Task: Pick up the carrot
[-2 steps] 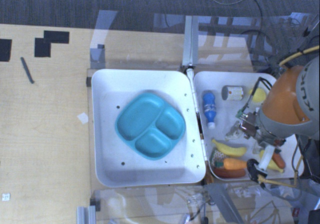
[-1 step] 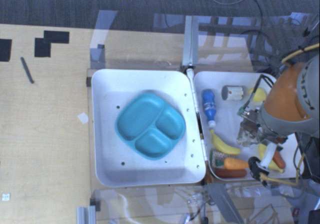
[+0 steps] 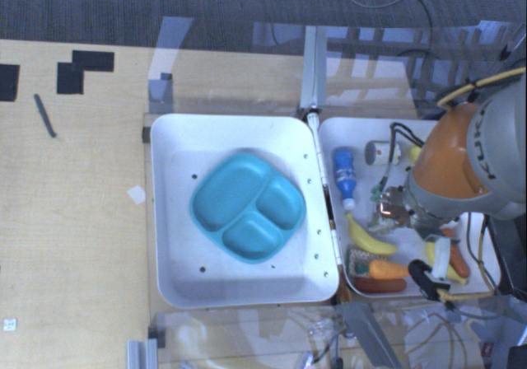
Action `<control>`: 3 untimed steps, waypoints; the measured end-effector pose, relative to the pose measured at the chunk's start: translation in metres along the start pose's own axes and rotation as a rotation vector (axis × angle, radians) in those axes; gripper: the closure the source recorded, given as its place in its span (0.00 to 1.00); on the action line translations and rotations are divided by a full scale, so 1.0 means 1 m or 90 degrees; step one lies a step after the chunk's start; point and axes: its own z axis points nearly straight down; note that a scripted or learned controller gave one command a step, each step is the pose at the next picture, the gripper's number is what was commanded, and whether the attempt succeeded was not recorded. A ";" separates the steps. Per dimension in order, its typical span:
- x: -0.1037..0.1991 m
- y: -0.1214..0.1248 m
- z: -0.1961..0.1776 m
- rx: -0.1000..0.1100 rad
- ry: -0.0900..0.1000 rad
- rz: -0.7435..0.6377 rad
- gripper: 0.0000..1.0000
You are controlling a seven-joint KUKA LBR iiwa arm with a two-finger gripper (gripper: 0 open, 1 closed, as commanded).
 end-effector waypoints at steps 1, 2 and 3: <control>-0.071 -0.009 0.000 -0.004 -0.002 -0.019 1.00; -0.018 -0.019 -0.001 -0.007 -0.003 -0.136 1.00; -0.095 -0.001 -0.023 0.003 0.000 -0.130 1.00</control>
